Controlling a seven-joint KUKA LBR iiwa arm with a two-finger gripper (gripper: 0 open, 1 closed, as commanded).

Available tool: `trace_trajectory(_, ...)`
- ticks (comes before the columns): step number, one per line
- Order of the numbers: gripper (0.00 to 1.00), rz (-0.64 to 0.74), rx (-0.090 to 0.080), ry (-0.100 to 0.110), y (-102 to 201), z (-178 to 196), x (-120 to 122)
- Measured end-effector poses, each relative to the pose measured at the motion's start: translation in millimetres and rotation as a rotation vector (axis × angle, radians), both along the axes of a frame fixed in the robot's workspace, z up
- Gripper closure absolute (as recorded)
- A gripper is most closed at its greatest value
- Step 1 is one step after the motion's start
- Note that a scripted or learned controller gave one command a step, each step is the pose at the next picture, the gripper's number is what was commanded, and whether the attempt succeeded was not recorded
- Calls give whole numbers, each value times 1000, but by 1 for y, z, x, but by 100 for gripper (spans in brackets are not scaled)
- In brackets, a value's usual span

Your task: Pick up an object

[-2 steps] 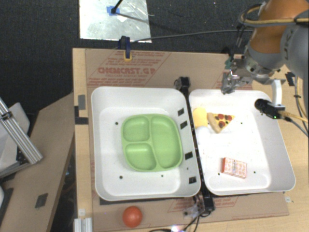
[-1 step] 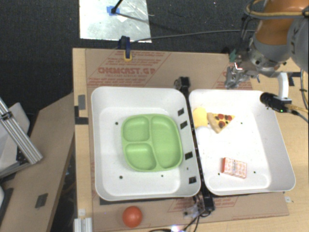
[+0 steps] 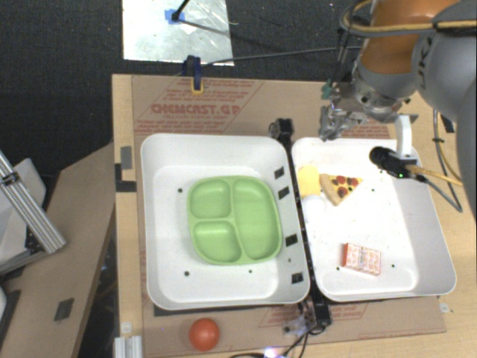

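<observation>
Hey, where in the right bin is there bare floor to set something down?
Right bin: bare floor lies in its middle, between the pizza slice and the red packet, and along its right wall. The far left corner is crowded: yellow block, pizza slice, and the gripper hanging above.

Even bright light, soft shadows, perhaps slight blur

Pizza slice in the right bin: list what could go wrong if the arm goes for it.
1. The pizza slice touches the yellow block, so the gripper could nudge or catch both.
2. The slice lies flat; a grasp may slip off.
3. It sits near the right bin's divider-side wall, leaving little room.
</observation>
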State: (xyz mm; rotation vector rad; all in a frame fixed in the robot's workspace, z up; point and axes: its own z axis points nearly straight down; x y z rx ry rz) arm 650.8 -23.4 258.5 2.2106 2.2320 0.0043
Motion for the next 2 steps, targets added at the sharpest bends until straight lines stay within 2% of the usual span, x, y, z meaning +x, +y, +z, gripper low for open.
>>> trace_trajectory(1,100,-1,0,2,48,-17,-12)
trace_trajectory(2,100,0,0,1,104,-14,-24)
